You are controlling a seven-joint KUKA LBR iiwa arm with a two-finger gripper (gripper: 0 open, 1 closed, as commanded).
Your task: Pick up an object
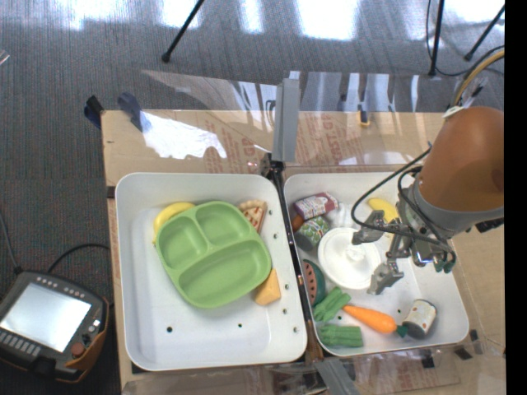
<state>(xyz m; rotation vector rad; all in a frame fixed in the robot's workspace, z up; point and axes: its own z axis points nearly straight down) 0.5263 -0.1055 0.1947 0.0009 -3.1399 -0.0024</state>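
Gripper [372,257] fingers are hanging spread apart in the right bin [458,303], one finger [369,227] reaching over the upper edge of the white dish [347,257] and the other [384,276] pointing down at the dish's lower right edge, with nothing between them. Just below the dish, a carrot [371,318] is lying aslant, with a green piece [331,304] to its left and another green one [341,335] under that. Right of the carrot, a small grey and white item [419,318] is sitting near the bin's corner. Left of the dish, a watermelon slice [313,280] is leaning by the bin wall, a dark green pack [311,232] above it and a maroon box [315,206] higher still. A yellow item [381,207] is peeking out by the arm [461,163]. In the left bin [136,245], a green tray [213,253] is lying on top, with a yellow piece [170,214], a pizza slice [254,214] and an orange wedge [268,290] poking out around it.
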